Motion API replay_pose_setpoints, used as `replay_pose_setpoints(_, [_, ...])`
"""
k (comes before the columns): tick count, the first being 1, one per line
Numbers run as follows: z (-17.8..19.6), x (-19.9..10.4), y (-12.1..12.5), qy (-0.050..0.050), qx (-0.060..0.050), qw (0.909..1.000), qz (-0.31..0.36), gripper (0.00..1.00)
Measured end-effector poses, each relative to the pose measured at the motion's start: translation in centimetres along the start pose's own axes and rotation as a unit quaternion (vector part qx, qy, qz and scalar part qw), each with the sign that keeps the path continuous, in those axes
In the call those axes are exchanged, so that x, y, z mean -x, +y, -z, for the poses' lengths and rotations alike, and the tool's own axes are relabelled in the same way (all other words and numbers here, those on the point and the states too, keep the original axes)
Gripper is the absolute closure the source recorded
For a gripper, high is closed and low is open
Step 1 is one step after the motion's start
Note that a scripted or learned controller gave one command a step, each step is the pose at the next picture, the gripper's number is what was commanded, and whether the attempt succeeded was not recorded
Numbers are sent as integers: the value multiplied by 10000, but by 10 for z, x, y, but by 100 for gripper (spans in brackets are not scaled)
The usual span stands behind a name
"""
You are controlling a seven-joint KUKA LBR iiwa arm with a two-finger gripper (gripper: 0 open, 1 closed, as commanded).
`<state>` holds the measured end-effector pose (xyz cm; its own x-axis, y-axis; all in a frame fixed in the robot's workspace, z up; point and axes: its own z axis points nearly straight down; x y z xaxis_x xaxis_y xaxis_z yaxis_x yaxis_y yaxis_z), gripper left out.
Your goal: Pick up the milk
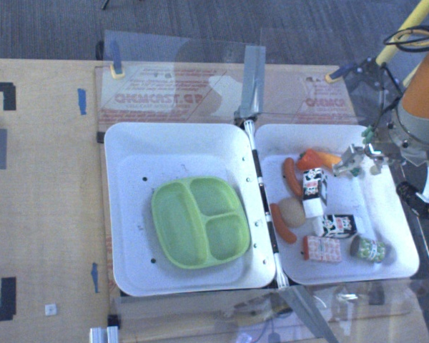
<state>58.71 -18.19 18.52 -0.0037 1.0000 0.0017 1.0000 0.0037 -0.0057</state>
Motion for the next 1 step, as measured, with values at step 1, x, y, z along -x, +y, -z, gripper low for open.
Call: replay_pose_setpoints(1, [-63, -34, -42, -31, 82, 9996, -269, 0])
